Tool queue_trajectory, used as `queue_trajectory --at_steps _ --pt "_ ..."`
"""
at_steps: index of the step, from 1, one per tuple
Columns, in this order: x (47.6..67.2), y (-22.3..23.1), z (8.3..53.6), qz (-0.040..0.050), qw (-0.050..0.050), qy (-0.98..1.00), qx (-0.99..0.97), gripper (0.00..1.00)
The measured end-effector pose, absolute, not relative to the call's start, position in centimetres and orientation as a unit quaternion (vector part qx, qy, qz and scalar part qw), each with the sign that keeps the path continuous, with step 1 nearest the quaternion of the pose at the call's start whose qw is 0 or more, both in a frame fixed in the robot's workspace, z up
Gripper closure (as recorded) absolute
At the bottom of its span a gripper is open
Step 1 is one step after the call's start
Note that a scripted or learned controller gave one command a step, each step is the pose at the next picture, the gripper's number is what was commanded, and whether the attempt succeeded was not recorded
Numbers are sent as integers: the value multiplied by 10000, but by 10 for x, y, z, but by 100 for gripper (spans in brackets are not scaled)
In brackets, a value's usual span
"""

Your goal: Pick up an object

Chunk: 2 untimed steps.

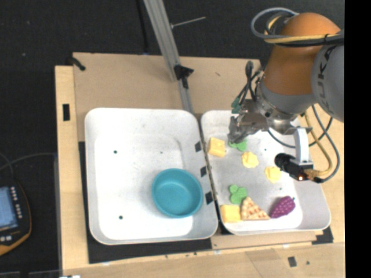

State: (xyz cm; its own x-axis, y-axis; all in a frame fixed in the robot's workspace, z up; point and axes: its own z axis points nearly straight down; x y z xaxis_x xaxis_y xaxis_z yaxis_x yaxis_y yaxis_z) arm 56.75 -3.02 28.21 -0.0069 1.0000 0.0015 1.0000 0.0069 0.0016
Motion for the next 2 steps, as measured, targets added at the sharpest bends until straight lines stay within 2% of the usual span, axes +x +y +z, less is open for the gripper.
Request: queue_trajectory --at_steps 2 --pt "563 72 266 3 -8 7096 7046 100"
